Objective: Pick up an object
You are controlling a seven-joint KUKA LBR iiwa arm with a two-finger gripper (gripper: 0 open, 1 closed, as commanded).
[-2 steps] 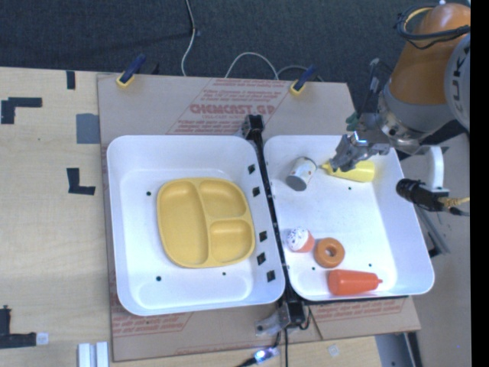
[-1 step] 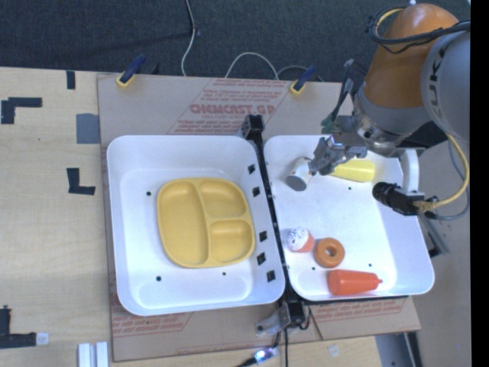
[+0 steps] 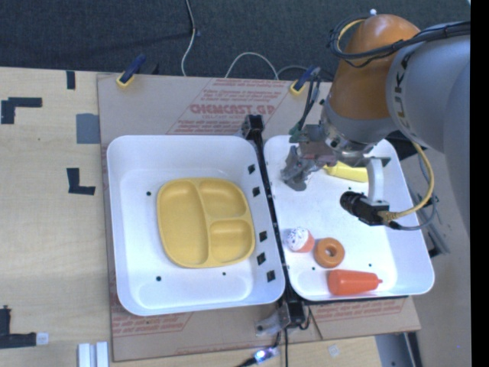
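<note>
My gripper hangs over the upper left part of the right bin, close to the divider between the bins. A yellow banana-like piece lies just to its right, partly under the wrist. Lower in the same bin sit a small white and orange object, a brown donut and an orange carrot-shaped piece. None of these touches the gripper. A yellow divided plate lies in the left bin.
The grey arm with its orange band covers the right bin's upper right. A black cable plug hangs beside the wrist. Black clips run along the divider. Cardboard lies under both bins.
</note>
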